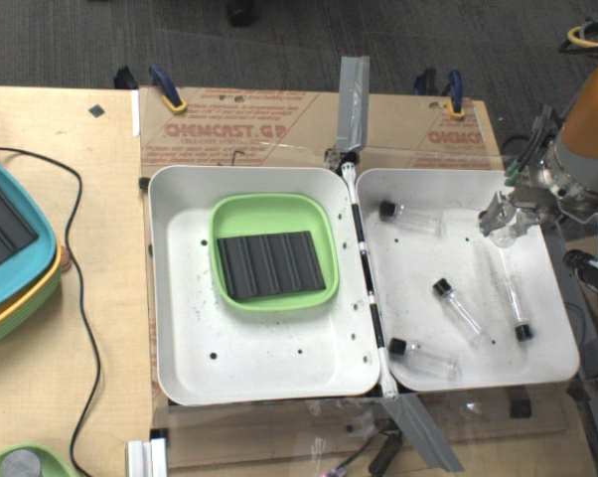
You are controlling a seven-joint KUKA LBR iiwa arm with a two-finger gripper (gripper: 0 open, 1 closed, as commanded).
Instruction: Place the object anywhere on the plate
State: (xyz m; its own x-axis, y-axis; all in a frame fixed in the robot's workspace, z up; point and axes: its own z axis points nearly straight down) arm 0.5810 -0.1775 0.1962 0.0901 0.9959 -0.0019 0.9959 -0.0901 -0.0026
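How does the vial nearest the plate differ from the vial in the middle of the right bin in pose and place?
The vial nearest the plate lies near the right bin's far left corner, almost level across the view; the middle vial lies in the bin's centre, running diagonally. The first has its black cap at its left end, toward the green plate; the second at its upper left. Both are clear tubes with black caps, lying flat.
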